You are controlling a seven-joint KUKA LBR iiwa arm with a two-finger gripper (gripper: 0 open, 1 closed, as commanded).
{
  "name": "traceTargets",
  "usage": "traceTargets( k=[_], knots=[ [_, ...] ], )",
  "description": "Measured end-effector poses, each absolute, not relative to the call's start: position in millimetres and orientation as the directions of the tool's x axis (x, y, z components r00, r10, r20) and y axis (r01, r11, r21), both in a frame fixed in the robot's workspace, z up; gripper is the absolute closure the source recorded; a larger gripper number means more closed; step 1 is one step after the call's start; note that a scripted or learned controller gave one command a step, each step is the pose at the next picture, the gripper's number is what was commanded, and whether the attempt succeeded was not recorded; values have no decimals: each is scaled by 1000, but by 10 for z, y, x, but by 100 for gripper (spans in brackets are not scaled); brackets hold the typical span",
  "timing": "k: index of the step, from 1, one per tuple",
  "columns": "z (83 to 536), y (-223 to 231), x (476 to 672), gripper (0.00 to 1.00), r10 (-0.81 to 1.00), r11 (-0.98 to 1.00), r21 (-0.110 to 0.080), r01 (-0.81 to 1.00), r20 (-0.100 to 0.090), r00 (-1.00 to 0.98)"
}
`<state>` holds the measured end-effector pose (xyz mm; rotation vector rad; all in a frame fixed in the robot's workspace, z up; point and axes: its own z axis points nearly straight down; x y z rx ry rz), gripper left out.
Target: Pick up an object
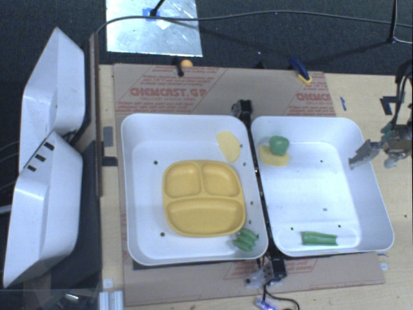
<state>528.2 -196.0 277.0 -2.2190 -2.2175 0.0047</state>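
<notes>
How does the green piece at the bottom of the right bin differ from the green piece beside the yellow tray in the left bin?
The long green piece is slim, straight and lies level along the right bin's near wall; the left green piece is shorter, bunched and ridged. The long one lies alone on white floor; the bunched one sits against the yellow divided tray's lower right corner in the left bin. Both are similar green and lie near their bins' front edges.
</notes>
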Motion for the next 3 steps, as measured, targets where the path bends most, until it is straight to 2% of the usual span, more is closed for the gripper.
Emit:
traceTargets(
  k=[1,3],
  knots=[
    [2801,-1956,5293,0,1000,1,1,1000,0,-1],
    [1965,-1946,5279,0,1000,0,-2,1000,1,0]
  ],
)
